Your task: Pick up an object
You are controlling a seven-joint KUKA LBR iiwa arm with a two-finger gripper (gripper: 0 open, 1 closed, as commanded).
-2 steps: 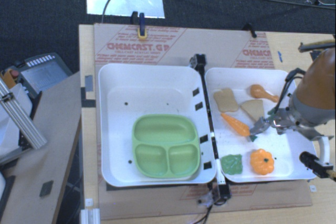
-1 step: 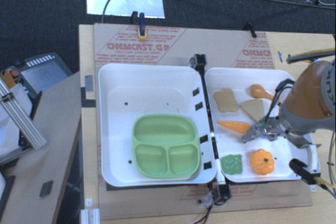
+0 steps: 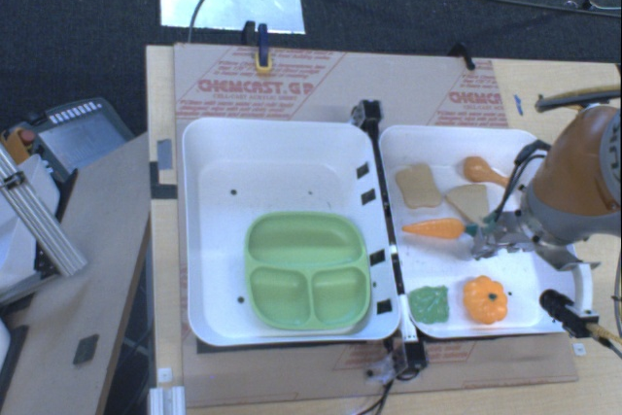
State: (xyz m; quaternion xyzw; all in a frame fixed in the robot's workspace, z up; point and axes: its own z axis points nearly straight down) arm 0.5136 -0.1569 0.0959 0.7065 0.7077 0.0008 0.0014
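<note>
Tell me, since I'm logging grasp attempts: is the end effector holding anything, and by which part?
Cannot be told. The end effector sits at the green end of the carrot in the right bin, but the contact is too small to see.

Arm was grey with a broad orange band above the wrist — black cable looped alongside, small metallic gripper with a teal-green accent.
</note>
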